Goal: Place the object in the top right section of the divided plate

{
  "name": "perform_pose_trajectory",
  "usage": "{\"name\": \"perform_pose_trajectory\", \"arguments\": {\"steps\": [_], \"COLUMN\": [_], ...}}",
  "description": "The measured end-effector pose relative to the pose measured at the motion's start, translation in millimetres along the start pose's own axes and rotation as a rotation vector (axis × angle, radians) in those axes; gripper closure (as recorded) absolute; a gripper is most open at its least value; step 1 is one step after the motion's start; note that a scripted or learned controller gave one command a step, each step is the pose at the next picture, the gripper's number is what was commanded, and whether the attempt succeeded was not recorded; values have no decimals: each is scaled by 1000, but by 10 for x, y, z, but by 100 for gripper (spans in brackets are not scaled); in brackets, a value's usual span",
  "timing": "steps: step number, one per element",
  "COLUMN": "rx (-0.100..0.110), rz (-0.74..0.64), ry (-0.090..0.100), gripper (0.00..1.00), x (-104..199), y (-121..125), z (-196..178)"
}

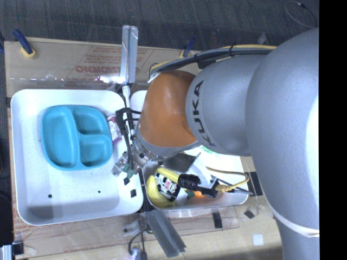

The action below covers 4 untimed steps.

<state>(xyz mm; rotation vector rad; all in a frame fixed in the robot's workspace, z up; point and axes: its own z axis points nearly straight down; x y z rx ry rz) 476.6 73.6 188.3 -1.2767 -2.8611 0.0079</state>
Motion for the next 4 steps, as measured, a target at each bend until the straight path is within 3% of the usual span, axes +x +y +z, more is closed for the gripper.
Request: {"name": "perform_pose_trajectory", "arguments": {"steps": [1,4], "rx": [1,-5], "rz": [-24,-145], "ry": [1,-5], "gripper": [100,100], "x": [-102,-41], "y": [-88,-25], "z": [3,-47]}}
